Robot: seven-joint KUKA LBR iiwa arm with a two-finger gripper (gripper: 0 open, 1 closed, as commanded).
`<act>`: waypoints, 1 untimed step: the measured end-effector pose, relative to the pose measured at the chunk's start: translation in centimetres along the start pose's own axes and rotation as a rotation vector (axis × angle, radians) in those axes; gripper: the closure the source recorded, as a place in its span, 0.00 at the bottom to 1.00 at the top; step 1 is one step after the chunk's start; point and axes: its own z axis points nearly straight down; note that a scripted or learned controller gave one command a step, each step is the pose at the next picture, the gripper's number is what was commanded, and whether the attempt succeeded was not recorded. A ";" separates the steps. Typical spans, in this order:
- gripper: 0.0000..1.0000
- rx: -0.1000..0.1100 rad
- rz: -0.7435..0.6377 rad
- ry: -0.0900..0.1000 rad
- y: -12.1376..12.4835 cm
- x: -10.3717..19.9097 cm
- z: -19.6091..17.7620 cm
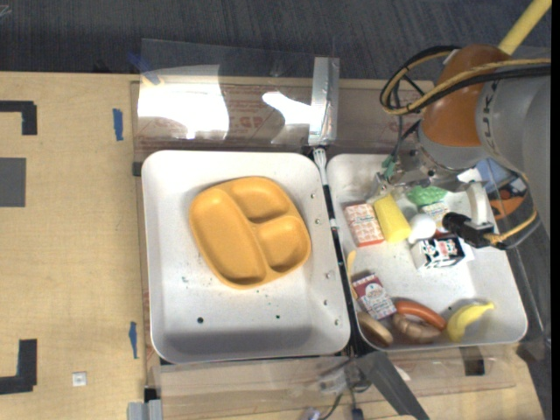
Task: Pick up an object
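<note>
Reaching into right bin (503,309) from the right; claw (404,175) low at the far end, just above yellow block (391,218) and green item (429,196). Crowded there: carton (440,252) and pink packet (362,224) close by, so could nudge neighbours or close on nothing. Cannot tell claw opening or any contact; nothing seen held. Left bin (166,304): orange tray (250,229).

Bench (70,261) is light wood-coloured board, black corner marks and a grey patch along its left side, blue tape bits near the bins. 2 shallow white bins sit on it side by side, touching: left bin (166,304), right bin (499,296). Clear plastic sheet (219,103) lies just behind the left bin, glare on it.
</note>
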 end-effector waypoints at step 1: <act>1.00 0.027 0.096 0.005 1.7 6.4 -7.7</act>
